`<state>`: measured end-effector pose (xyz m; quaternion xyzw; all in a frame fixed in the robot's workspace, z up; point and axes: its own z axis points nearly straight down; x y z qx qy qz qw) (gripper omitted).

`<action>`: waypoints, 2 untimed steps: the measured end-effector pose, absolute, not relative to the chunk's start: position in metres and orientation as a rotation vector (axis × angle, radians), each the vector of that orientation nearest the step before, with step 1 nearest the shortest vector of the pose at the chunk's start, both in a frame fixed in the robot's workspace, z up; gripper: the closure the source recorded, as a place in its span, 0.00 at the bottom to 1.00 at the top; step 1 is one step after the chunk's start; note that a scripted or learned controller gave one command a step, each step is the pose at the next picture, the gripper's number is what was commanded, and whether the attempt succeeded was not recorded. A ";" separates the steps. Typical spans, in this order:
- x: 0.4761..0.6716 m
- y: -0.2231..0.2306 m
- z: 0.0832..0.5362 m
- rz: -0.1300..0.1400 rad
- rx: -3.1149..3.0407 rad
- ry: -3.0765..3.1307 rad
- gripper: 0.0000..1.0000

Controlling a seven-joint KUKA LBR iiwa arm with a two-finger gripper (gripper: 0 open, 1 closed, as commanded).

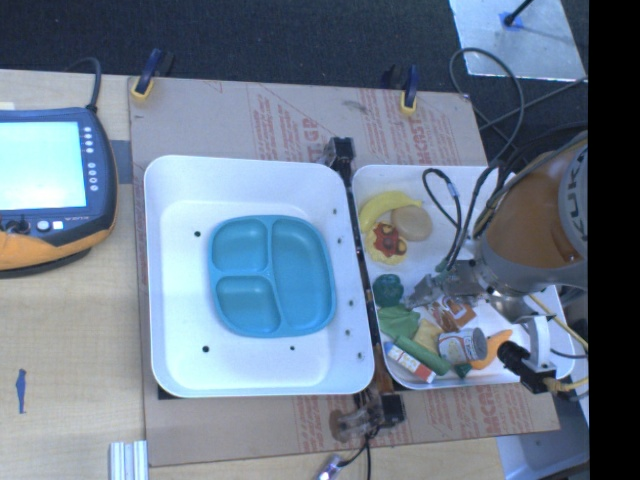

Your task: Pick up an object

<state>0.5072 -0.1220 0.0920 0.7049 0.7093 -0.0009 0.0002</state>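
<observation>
The arm's gripper (440, 290) hangs low over the cluttered right bin (372, 183); its opening I cannot tell. Beneath it a small can (461, 347) lies on its side, long axis left-right. The left bin (165, 268) holds a blue plate (271, 275).

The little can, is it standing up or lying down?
Lying down. The can rests on its side among the clutter in the right bin, its round end facing left.
</observation>
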 end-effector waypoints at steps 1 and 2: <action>0.508 -0.123 0.103 -0.005 2.208 2.231 1.00; 0.531 -0.062 0.244 -0.001 2.217 2.228 1.00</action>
